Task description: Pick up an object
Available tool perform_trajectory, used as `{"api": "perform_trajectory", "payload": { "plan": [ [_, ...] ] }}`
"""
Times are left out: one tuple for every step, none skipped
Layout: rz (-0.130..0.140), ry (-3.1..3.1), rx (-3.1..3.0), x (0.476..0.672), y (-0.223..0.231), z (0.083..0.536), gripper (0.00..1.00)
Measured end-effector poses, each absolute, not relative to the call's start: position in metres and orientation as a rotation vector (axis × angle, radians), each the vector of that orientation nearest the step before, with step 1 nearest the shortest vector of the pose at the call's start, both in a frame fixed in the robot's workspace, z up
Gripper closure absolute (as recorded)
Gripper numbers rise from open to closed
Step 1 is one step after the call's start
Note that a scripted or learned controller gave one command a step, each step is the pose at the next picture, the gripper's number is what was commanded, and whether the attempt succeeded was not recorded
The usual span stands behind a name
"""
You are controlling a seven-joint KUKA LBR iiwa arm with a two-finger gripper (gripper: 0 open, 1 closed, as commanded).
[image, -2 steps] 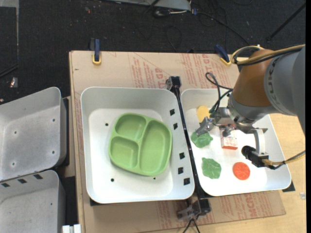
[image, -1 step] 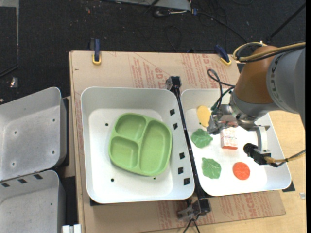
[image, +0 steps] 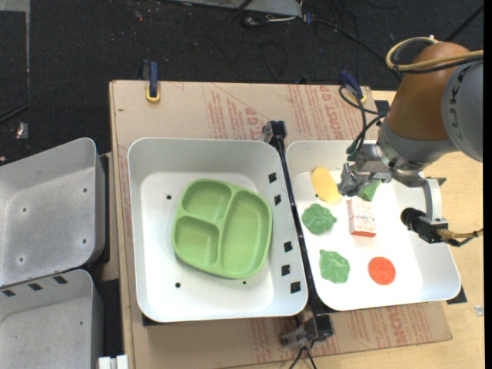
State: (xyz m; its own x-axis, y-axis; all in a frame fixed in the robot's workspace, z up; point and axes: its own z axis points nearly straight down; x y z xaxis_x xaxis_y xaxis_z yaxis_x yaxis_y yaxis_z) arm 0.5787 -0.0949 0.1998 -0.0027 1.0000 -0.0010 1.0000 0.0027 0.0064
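Observation:
The right bin (image: 430, 283) holds a yellow oval piece (image: 325, 184), two green leafy pieces (image: 318, 218) (image: 334, 266), a small red and white carton (image: 361, 217) and a flat orange-red disc (image: 382, 270). My gripper (image: 358, 183) hangs low over the bin's upper middle, just right of the yellow piece and above the carton. A bit of green (image: 370, 191) shows beside its tip. The arm's body hides the fingertips.
The left bin (image: 150, 283) carries a light green divided plate (image: 224, 227). A black divider with clips (image: 286, 206) runs between the bins. Grey metal panels (image: 46, 206) lie at the far left, and cables hang by the wrist.

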Motion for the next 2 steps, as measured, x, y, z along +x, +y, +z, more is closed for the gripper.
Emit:
{"api": "perform_trajectory", "payload": {
  "plan": [
    [0.002, 2.222, 2.217, 0.579, -0.095, 0.217, 1.0],
    [0.001, 2.231, 2.214, 0.579, -0.039, 0.209, 1.0]
  ]
}}
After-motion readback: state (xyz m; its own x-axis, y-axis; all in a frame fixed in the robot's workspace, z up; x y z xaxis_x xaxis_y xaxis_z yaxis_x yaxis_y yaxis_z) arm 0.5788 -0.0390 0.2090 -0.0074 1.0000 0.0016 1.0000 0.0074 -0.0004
